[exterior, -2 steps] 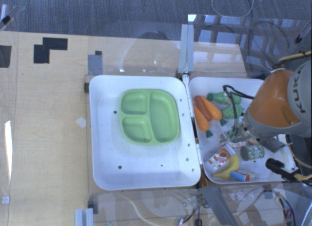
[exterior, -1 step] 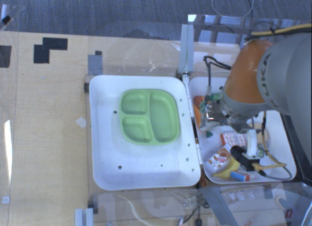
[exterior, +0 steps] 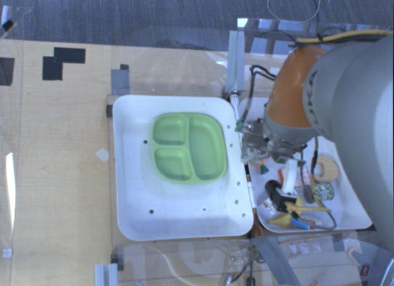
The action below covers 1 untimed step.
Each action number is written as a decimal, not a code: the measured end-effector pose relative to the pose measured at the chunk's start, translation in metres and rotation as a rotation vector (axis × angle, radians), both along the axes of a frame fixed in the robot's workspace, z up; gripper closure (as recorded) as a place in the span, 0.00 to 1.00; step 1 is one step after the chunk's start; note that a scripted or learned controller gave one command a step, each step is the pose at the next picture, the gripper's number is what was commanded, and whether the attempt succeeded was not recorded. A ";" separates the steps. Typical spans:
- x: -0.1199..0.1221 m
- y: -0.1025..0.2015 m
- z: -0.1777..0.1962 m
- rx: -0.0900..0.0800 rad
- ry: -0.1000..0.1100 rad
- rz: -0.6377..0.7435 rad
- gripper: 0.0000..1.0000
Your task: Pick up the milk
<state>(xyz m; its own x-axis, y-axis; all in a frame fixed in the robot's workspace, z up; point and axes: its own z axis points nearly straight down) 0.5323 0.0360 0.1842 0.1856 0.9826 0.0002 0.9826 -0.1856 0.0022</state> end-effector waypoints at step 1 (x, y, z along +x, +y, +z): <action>0.031 -0.002 0.001 0.000 -0.002 0.082 1.00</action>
<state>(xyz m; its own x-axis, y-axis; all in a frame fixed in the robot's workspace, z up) 0.5630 0.0340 0.1857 0.1047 0.9945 0.0000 0.9945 -0.1047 0.0039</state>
